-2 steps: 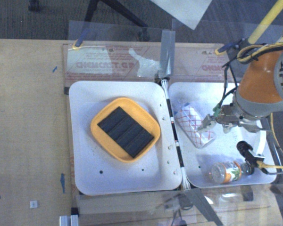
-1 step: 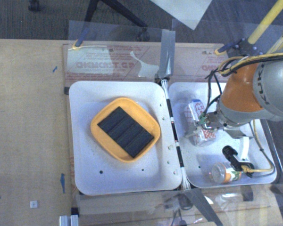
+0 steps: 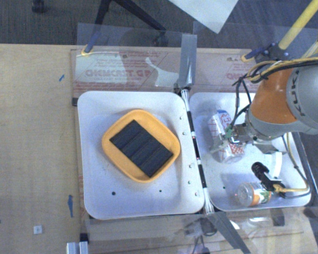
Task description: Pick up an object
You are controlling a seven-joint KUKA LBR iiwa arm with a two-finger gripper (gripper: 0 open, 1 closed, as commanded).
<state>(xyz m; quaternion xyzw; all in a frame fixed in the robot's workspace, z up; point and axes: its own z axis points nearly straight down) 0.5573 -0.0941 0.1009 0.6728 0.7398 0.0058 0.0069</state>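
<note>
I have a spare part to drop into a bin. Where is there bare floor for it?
The left bin has bare floor all around the yellow tray, widest along its near edge. The right bin is crowded: crumpled packets, a small bottle, cable and the gripper.

One camera is fixed above the tabletop (image 3: 32, 142) and looks down at a slant. It takes in both the left bin (image 3: 95, 194) and the right bin (image 3: 212, 194) whole, from moderately near, with floor at the top.
</note>
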